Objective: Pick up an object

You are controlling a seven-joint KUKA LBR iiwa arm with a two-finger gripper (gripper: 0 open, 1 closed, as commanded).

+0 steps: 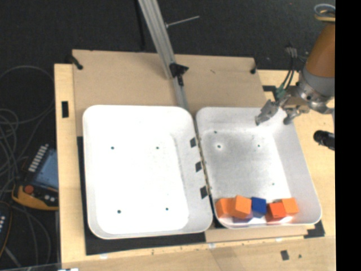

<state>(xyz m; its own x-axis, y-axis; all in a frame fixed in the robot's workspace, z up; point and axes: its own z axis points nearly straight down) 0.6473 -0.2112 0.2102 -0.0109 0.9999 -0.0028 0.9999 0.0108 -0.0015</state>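
Far left, off the worktop (pixel 65 247): loose cables (pixel 14 123) on the dark floor and a handheld controller (pixel 39 176) with a blue screen and orange base. Worktop is pale wood, with a brown board (pixel 141 78) under the back part.

Left bin (pixel 93 168), white, shallow, a few small dark dots on its floor. It sits touching the right bin (pixel 242 145) along the middle seam, where small dark clips (pixel 198 165) show.

A grey metal rail (pixel 161 38) runs at a slant from top centre down to the seam between the bins, black bracket partway along it.

Right bin, white with a greyish scuffed floor. The blocks lie in a row along its near edge: an orange block (pixel 234 206) at left, a blue block (pixel 258 205) just beside it, touching or nearly so, then another orange block (pixel 281 209) at right. Something purplish under the first orange block, too small to tell.

Gripper (pixel 276 112) hangs over the back right corner of the right bin, well apart from the blocks. Nothing seen between the fingers; apart or together, cannot tell, too blurred. Arm (pixel 321 55) comes in from the right, orange band above a grey wrist, with cables beside it.
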